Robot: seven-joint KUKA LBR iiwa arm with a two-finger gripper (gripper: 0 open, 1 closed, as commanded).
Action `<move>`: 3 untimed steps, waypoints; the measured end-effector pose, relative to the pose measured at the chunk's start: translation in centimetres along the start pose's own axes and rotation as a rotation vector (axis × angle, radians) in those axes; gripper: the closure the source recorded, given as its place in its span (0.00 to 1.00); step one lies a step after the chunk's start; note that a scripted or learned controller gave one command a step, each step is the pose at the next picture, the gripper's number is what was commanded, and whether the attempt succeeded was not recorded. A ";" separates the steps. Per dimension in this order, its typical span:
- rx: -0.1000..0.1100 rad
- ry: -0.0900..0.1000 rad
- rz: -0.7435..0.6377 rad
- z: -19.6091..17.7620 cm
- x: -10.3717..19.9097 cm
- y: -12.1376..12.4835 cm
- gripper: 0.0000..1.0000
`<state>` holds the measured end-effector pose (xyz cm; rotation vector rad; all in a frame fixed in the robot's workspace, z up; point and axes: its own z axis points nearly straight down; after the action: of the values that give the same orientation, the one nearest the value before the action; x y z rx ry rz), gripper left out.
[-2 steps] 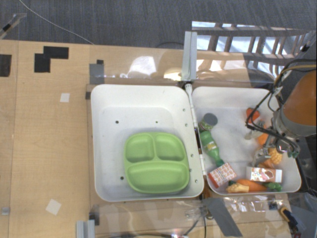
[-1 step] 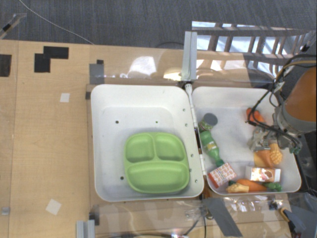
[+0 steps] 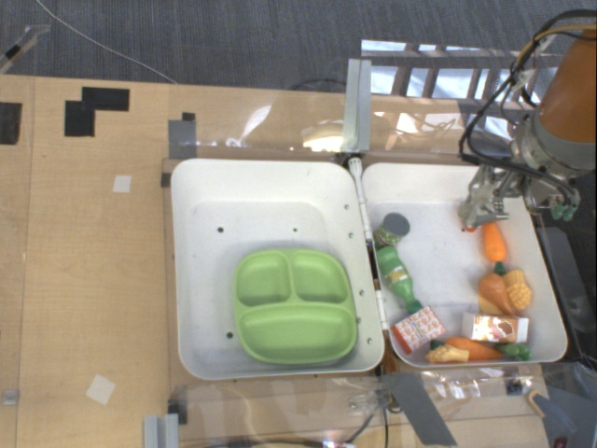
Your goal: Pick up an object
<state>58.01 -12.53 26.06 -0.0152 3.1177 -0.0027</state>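
My gripper [image 3: 483,215] hangs over the back right part of the right bin [image 3: 429,187], just above and left of a small orange carrot [image 3: 493,243]. Nothing visibly sits in its grasp. A green bottle [image 3: 396,276] lies against the bin's left wall, with a grey round cap [image 3: 396,224] behind it. An orange and yellow toy food [image 3: 507,290] rests by the right wall. Along the front lie a red and white box [image 3: 418,329], a small carton [image 3: 494,328] and a second carrot [image 3: 469,350].
The left bin [image 3: 215,194] holds a green divided plate [image 3: 296,306] toward its front. A metal divider [image 3: 366,241] separates the bins. A metal frame [image 3: 438,73] and black cables [image 3: 494,110] stand behind the right bin.
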 end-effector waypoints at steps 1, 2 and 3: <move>-0.001 0.007 0.033 -4.8 -7.5 1.0 1.00; 0.000 0.008 0.107 -9.6 -8.8 1.1 1.00; -0.001 0.024 0.197 10.1 -4.8 0.4 1.00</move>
<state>63.03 -12.06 16.10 0.2934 3.1280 0.0028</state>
